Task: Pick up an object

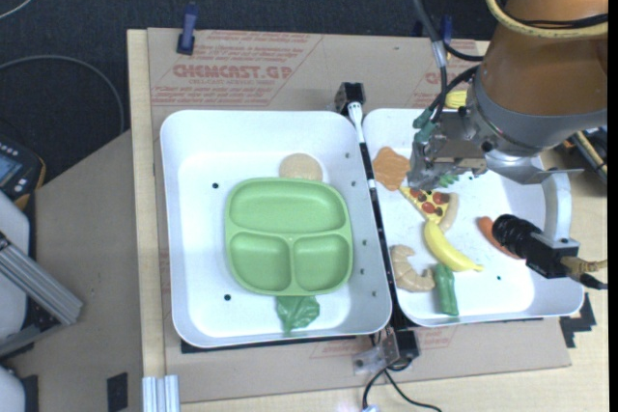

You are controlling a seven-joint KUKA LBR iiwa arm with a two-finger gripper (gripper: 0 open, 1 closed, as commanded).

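Note:
My gripper (428, 177) hangs low over the back left part of the right bin (512, 304). Just under it lies a pizza slice (429, 201), with an orange flat piece (389, 167) to its left. Something green (450, 178) shows right beside the gripper. Toward the front lie a yellow banana (445, 245), a green bean-like stick (445, 290) and a beige pastry piece (410, 270). A red piece (487, 231) sits to the banana's right, partly hidden.
The left bin (188, 207) holds a green divided plate (288, 234), a beige round piece (300, 167) behind it and a green leaf (297, 312) in front. The bins meet at a ridge (372, 198). The arm's grey and orange body (546, 43) covers the right bin's back.

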